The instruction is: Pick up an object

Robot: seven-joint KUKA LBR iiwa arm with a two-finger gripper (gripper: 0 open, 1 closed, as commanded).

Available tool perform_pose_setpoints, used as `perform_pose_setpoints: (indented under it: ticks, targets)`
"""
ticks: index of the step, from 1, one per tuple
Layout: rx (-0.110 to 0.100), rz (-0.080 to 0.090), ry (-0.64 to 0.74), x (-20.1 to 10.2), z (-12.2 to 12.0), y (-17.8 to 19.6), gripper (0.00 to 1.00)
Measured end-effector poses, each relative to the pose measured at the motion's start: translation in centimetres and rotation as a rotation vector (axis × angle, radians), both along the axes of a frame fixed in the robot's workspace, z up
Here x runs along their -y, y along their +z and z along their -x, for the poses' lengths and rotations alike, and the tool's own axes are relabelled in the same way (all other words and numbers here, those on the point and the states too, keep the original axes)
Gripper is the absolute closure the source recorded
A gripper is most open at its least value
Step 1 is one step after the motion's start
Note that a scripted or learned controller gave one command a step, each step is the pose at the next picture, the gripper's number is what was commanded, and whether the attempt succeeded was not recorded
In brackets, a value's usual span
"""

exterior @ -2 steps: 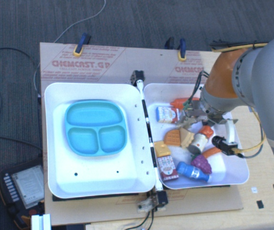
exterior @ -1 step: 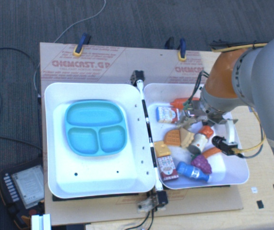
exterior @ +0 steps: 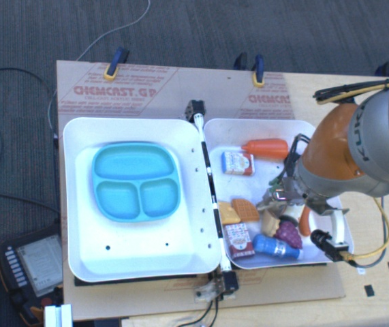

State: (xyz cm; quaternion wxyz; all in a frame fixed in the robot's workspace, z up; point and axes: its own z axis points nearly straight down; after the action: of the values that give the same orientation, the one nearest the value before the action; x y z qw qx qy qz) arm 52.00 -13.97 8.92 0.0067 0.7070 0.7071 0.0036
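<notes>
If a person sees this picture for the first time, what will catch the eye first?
Probably the blue divided plate, alone in the left bin. Next, the grey arm with its orange band, reaching from the right over the right bin. Under it lies a crowd of small things, among them an orange carrot and a blue bottle.

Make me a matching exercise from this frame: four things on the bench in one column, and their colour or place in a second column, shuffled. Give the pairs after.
Things:
1. divided plate
2. carrot
3. bottle
4. grapes

Descriptions:
A. purple, beside the blue bottle, in the right bin
B. orange, lying along the far side of the right bin
C. light blue, alone in the left bin
D. blue, lying at the near edge of the right bin

Pairs: 1-C, 2-B, 3-D, 4-A
</notes>
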Motion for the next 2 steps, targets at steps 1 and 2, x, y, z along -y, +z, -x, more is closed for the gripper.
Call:
perform_pose_setpoints:
  ticks: [1, 2]
  targets:
    - [0.007, 0.005, -0.003, -2.7, 3.0, 0.01, 0.0]
    - [0.006, 0.005, -0.003, -2.73, 2.96, 0.82, 1.0]
